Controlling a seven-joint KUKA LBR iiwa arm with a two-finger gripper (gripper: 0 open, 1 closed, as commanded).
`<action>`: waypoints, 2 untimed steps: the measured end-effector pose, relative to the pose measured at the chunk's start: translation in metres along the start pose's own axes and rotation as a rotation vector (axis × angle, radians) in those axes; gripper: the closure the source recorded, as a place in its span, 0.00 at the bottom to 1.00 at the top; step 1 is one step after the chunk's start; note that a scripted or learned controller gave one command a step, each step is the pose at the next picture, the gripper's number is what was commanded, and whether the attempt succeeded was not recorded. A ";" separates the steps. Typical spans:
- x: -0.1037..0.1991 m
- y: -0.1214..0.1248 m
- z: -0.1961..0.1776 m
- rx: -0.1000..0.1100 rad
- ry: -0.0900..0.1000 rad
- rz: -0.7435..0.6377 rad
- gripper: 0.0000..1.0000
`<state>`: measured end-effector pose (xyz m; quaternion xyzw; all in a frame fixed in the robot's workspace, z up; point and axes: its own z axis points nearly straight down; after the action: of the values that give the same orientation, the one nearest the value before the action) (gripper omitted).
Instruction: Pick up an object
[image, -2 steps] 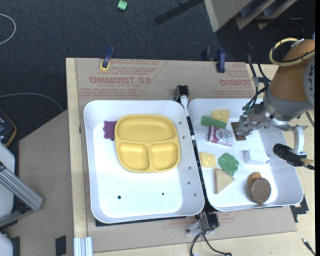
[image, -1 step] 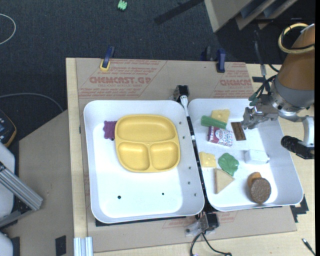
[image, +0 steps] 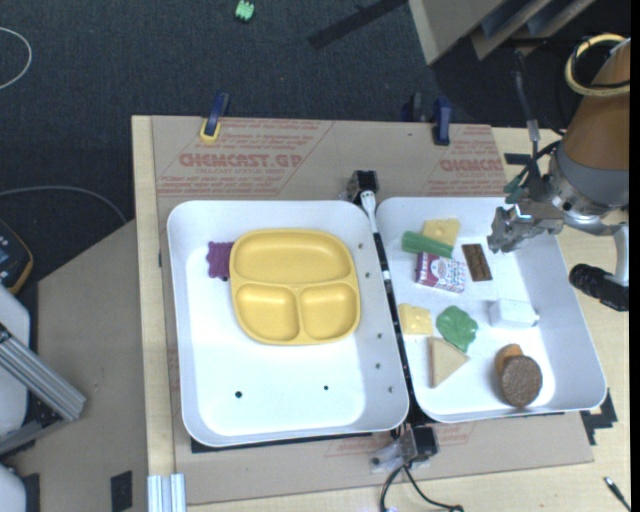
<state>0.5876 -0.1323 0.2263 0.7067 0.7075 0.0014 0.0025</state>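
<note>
Pincer (image: 503, 232) hovers at upper right over the right bin (image: 575, 330), can't tell its state. That bin's got nine bits; left bin (image: 200, 330) has one yellow tray (image: 295, 283) plus a purple thing (image: 218, 259).

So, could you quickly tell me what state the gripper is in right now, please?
Gripper: above the right white bin, near the small brown rectangular bar; open or closed cannot be told, and nothing is visibly held.

My bench (image: 300, 150) under brown printed board, two white bins side by side, left bin (image: 280, 410), right bin (image: 570, 330)
</note>
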 end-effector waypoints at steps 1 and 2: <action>0.051 0.001 -0.010 0.001 0.002 -0.004 1.00; 0.105 0.001 -0.016 0.001 0.002 -0.005 1.00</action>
<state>0.5887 -0.0273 0.2425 0.7050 0.7092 0.0018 0.0011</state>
